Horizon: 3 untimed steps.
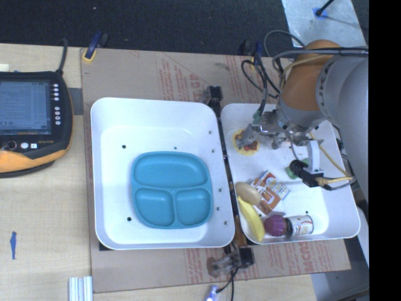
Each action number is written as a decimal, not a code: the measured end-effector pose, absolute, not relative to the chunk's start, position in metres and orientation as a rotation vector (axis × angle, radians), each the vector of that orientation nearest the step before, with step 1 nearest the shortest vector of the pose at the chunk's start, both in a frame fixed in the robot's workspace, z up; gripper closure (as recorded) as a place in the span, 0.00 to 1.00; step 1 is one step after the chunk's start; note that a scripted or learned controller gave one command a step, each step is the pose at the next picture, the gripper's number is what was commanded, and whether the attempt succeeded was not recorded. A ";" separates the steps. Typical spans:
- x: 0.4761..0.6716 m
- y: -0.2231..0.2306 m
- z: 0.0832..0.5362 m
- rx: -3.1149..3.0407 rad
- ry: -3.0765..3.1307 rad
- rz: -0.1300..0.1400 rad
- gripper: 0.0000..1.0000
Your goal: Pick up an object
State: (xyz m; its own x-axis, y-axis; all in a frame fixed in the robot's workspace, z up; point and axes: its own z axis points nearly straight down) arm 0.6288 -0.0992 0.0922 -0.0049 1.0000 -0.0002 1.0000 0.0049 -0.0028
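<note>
One arm's jaws (258, 137) over right bin (338, 221), spread unclear, beside yellow-red object (244, 142).

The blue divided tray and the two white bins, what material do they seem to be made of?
The blue divided tray looks like moulded plastic with a matte finish: even colour, rounded compartment edges, soft highlights. The left bin and the right bin look like thin formed plastic, smooth and slightly glossy, with rounded corners and rims; painted metal cannot be ruled out.
</note>
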 end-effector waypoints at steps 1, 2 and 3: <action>0.521 -0.138 0.114 -2.215 -2.225 0.006 0.00; 0.590 -0.146 0.093 -2.216 -2.224 0.003 0.00; 0.653 -0.161 0.090 -2.207 -2.211 0.013 0.00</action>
